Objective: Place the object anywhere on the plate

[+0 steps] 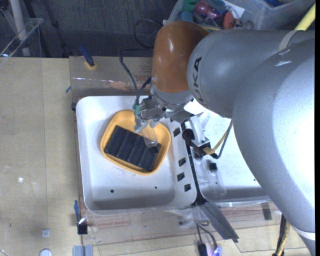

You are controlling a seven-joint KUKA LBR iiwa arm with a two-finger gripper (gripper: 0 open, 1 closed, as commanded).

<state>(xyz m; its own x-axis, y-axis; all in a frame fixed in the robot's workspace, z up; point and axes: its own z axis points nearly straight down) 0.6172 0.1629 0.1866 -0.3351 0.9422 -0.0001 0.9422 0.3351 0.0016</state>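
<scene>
A yellow, rounded-square plate (111, 131) lies in the left white bin (100, 192). A dark, ribbed rectangular object (129, 148) rests flat on the plate, slanting from upper left to lower right. My gripper (151, 141) hangs from the orange-banded wrist and reaches down over the plate's right side, right at the object's right end. Whether it touches the object cannot be made out.
The big grey arm (250, 90) covers most of the right bin (235, 180). A black strip with white marks (183, 160) runs along the divider between the bins. Cables trail behind the bins, and a box of coloured items (210, 10) stands at the back.
</scene>
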